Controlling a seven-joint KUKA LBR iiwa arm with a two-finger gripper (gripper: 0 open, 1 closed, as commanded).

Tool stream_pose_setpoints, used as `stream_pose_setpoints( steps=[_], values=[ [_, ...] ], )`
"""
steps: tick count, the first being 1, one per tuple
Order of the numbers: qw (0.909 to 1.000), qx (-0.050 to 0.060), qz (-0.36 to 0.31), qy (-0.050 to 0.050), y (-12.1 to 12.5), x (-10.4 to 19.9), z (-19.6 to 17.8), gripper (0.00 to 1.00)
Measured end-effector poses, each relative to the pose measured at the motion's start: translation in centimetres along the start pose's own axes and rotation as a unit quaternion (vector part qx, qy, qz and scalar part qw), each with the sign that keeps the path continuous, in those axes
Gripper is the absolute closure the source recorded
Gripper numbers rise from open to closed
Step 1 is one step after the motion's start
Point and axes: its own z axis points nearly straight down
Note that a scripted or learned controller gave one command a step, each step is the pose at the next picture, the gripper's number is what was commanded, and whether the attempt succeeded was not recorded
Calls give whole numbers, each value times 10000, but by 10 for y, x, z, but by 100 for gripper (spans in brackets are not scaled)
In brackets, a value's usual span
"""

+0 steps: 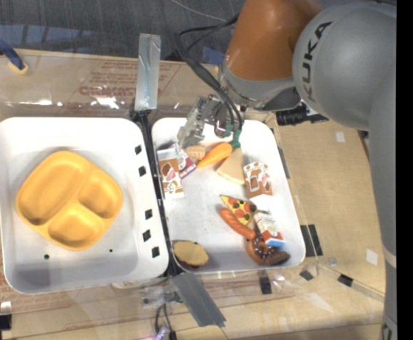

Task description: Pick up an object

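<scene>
Watching the tool [195, 129] hang at the 12 o'clock end of the right bin [285, 190], just above the carrot [215, 156] and a small bun-like piece [195, 151]. Can't tell if it's open or closed; the metal parts blur together from this angle, and I see nothing clearly held. Arm comes in from 1 o'clock, wrist tipped down, prob lining up on that cluster since it's the nearest pile.

Candidates all sit in the right bin: carrot touching the cheese wedge [230, 167], a snack pack [171, 176] leaning on the 9 o'clock wall, another pack [258, 178] twd 3 o'clock, pizza slice [237, 207] mid-bin, a cookie [190, 253] at 6 o'clock. Left bin [8, 261] carries a yellow divided tray [69, 199], well apart from the action.

My guess: pick not yet made; crowding near the carrot could spoil the grip.
</scene>
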Motion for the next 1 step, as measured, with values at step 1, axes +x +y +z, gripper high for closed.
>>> stream_pose_setpoints(
  steps=[1],
  values=[
    [9957,14,927,46,40,44,67,100]
  ],
)
